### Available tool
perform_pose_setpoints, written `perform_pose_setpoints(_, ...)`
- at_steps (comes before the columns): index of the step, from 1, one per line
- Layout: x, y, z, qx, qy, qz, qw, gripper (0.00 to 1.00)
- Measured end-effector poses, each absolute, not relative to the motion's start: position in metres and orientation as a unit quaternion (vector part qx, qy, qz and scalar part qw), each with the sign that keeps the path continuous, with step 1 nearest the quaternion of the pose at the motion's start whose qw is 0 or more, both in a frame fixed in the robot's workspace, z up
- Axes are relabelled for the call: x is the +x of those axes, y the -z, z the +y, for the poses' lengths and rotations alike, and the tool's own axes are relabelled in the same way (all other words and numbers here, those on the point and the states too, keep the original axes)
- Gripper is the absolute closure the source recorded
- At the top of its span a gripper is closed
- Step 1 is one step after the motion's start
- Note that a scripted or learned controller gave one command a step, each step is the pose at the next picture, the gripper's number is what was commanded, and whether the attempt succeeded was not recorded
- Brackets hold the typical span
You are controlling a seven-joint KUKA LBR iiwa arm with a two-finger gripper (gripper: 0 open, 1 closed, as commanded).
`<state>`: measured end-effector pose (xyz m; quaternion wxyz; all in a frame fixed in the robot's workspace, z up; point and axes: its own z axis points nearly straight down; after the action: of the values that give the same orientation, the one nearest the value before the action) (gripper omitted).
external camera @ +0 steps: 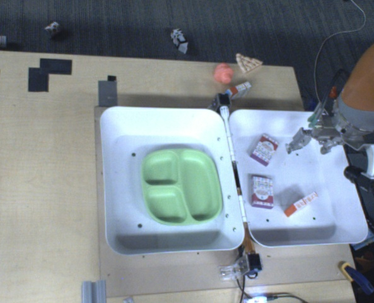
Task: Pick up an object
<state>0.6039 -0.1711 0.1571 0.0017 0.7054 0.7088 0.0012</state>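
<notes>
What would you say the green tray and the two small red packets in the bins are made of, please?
The green tray looks like moulded plastic with a smooth matte finish: one even pale colour, rounded compartment walls. The two red packets look like printed cardboard or paper, flat with squared edges and white print, though that is too small to be sure. The gripper hovers beside the upper one.
</notes>
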Motion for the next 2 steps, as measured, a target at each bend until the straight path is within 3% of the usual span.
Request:
perform_pose_setpoints(1,0.595,-0.090,-0.136,0.706,-0.0036,0.708,0.006,0.00)
perform_pose_setpoints(2,0.524,-0.087,-0.111,0.706,-0.0024,0.708,0.003,0.00)
